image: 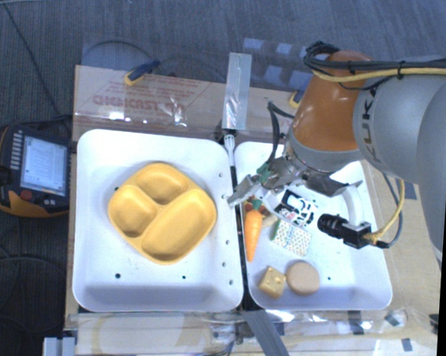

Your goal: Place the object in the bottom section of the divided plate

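Divided plate (pixel 162 211), yellow, three sections, sits in the left bin (pixel 94 278), roughly centred; its largest section faces the near edge of the bench. No object lies in any section. Carrot (pixel 252 233), orange with a green top, lies in the right bin (pixel 367 294) close along the wall shared with the left bin, tip toward the near edge. Gripper (pixel 246 191) hangs just above the carrot's green end, near the divider; its fingers appear spread, with nothing seen between them, though the view is too small to be sure. Just beside the carrot, a patterned card or packet (pixel 291 235). Nearer the front of the right bin: a yellow cheese-like block (pixel 272 281) and a tan round piece (pixel 303 278), close together. Handheld control pendant (pixel 35 169) rests on the floor left of the bench.
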`<state>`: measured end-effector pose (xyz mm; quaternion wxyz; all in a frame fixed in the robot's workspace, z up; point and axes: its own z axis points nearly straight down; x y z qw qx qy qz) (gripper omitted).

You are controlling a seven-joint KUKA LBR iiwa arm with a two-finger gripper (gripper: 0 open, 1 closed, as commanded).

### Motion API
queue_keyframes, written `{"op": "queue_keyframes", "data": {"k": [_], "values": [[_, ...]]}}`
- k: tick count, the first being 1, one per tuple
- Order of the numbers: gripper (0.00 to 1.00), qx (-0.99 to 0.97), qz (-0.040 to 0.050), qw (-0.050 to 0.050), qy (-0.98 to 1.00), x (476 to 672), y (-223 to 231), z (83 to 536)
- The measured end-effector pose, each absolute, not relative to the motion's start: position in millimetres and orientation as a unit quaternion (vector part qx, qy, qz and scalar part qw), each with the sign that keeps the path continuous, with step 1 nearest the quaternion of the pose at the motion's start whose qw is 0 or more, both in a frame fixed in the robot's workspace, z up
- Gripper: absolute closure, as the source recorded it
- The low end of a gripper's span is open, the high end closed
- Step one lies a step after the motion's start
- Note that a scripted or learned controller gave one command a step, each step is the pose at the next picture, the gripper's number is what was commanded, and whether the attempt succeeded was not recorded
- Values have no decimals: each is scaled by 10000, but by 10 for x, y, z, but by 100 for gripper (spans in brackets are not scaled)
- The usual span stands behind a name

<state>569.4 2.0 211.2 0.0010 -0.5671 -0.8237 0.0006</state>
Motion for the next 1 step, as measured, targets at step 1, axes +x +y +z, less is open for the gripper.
{"op": "queue_keyframes", "data": {"k": [1], "values": [[0, -5213, 0, -5, -8534, 5426, 873, 3049]]}}
